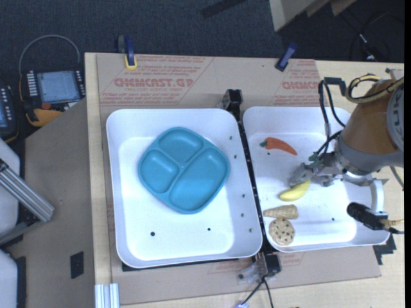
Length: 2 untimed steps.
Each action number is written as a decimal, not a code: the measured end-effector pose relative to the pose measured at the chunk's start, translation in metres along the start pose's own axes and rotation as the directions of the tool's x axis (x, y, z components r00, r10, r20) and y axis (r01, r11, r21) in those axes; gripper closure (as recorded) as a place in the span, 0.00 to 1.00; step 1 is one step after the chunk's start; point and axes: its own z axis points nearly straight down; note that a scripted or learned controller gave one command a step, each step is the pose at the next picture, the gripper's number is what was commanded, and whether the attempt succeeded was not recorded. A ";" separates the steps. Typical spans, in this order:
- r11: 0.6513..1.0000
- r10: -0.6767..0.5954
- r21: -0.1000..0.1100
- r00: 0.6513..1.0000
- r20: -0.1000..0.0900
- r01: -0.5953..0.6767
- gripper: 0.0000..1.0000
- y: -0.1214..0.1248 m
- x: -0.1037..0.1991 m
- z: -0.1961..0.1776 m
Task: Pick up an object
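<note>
- The grey two-finger tool [308,174], right of centre in the frame, is low in the right shallow white bin [334,237], tips at the small yellow plastic banana [295,192]; whether it is released or clenched I cannot tell.
- That approach suggests the banana is the target.
- Nearby lie an orange plastic carrot [280,145], a tan cone [281,212] and a round speckled cookie [282,230].
- The blue divided plastic plate [184,169] sits in the left white bin [128,236].

Blue plate [184,169], yellow banana [295,192]

Glossy white plastic bins [122,191], matt blue plastic plate [184,169], cardboard-looking bench [192,82].
</note>
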 end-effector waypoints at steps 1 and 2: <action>1.000 0.000 -0.002 1.000 0.001 0.000 1.00 0.000 0.000 -0.010; 1.000 -0.001 -0.006 1.000 0.003 0.001 1.00 0.000 0.004 -0.054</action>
